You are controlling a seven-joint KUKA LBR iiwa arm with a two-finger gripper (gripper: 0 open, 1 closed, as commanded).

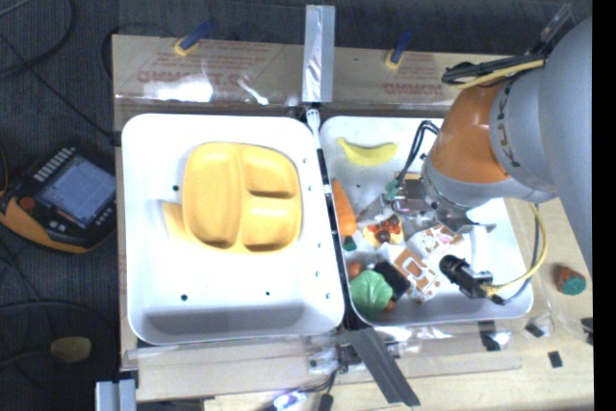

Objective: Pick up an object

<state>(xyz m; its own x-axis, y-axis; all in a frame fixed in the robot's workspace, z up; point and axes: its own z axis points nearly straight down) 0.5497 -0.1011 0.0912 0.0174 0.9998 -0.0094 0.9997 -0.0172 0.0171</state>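
**Gripper down among the clutter of the right bin**

Gripper (412, 212) sits low inside the right bin (500, 308), near its middle, under the grey wrist with the orange band; whether it is spread or closed cannot be told, and nothing is seen caught in it. Within that bin, a yellow banana (369, 150) lies at the far end; an orange carrot (343, 212) runs along the left wall; a green toy (369, 290) fills the near-left corner; a white-and-orange box (420, 270) lies just nearward of the gripper. Left of the right bin, touching it, the left bin (231, 318) holds a yellow divided tray (241, 195).
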